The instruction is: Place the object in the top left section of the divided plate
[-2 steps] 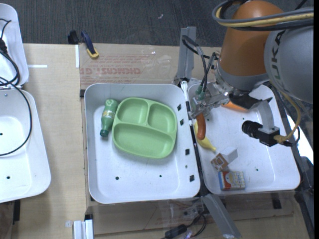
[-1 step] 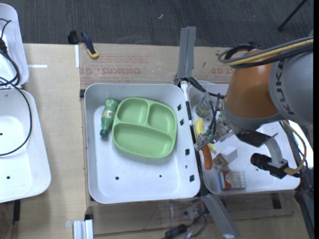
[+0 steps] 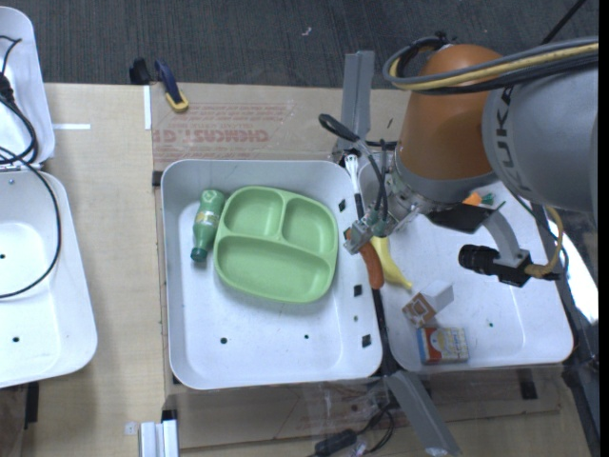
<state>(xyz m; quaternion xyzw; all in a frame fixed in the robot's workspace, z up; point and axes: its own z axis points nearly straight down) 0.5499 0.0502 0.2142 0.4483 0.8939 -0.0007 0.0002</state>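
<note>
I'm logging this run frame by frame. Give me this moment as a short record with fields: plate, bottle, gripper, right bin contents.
plate: green divided plate in left bin, all sections bare
bottle: green bottle lying beside the plate's left edge
gripper: gripper over the seam between the bins, by a banana
right bin contents: banana, small carton, brown block

Bright, even light from overhead fills the scene. The white bins (image 3: pixel 276 350) look near washed out, with mild glare on the bin at 9 o'clock (image 3: pixel 38 293). Shadows are soft and short; a faint one lies under the green divided plate (image 3: pixel 278 244) toward 6 o'clock. The arm's orange band (image 3: pixel 447 112) shows a dull sheen. Focus is fair, detail a little grainy, and straight edges bow slightly near the borders.
</note>
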